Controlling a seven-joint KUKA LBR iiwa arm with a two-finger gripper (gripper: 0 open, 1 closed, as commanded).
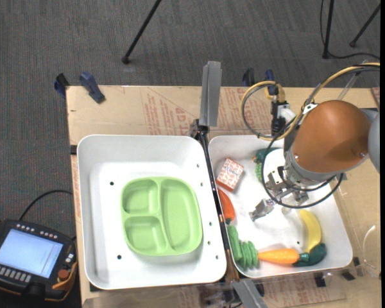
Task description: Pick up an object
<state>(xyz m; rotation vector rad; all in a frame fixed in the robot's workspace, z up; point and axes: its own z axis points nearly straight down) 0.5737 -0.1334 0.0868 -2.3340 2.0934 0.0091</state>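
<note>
Two white bins side by side on bench; right bin taken as landmark. Gripper over bare floor near its middle, fingers slightly parted, nothing between them, tips at or just above bin floor, can't tell which. Small red-patterned box up-left of gripper, apart; print too small to read. Banana to gripper's right. Carrot along near wall, green toy touching its left end. Green divided plate in left bin. Red print on cardboard sheet behind bins unreadable.
</note>
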